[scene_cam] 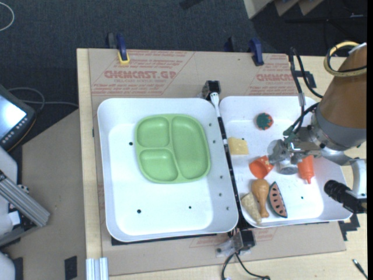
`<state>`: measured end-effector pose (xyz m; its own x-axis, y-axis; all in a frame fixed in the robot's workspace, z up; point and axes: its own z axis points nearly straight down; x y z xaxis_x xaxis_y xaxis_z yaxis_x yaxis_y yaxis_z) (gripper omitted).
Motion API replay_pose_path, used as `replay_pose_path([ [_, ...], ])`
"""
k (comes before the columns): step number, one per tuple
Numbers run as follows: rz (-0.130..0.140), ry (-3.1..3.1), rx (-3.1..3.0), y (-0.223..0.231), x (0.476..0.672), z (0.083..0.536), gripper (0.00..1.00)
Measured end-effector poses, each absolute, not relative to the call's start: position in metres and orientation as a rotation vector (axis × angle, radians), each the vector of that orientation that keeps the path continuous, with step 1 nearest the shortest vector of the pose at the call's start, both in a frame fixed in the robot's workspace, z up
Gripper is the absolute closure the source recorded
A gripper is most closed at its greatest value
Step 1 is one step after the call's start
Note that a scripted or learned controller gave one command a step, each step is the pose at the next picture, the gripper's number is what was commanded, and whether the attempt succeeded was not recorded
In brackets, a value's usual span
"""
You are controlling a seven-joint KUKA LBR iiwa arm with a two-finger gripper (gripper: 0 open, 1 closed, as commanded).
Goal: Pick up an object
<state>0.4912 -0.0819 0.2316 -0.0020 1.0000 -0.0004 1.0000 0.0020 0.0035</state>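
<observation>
Above right bin, gripper

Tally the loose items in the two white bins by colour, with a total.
Green: 2, divided plastic plate, small round ball
Orange: 2, cup-like piece, carrot-like piece
Yellow: 1, cheese-like block
Brown: 1, drumstick
Red: 1, watermelon slice
Total: 7

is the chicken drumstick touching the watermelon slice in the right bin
Touching: the camera view shows the chicken drumstick lying right against the watermelon slice, no white bin floor between them.
</observation>
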Motion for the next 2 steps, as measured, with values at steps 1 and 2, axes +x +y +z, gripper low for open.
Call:
replay_pose_path([
  [1, 0.002, 2.220, 2.220, -0.0886, 0.4901, 0.2347, 1.00],
  [2, 0.000, 2.221, 2.223, -0.0963, 0.4872, 0.2324, 1.00],
])
